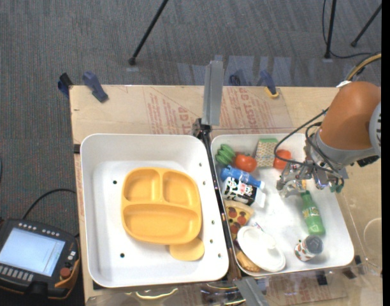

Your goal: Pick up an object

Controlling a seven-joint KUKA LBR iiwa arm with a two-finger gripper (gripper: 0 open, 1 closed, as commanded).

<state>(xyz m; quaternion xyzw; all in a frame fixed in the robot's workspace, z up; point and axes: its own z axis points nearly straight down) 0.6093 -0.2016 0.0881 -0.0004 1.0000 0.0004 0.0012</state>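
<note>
My gripper (308,180) hangs over the right part of the right bin (345,234), below the arm's orange band. Just below it a green bottle (311,213) lies lengthwise, its top end close under the gripper. A red round item (281,159) sits to the gripper's upper left, beside a speckled green block (266,150). Further left are a tomato (245,162), a green vegetable (225,153), a blue packet (240,176) and a cow-patterned carton (238,190). I see nothing held in the gripper.
A pizza slice (236,215), a white dish (261,248) and a small cup (307,248) lie at the right bin's front. The left bin (99,164) holds a yellow divided plate (161,205) and a yellow disc (187,250). A pendant (33,255) lies on the floor.
</note>
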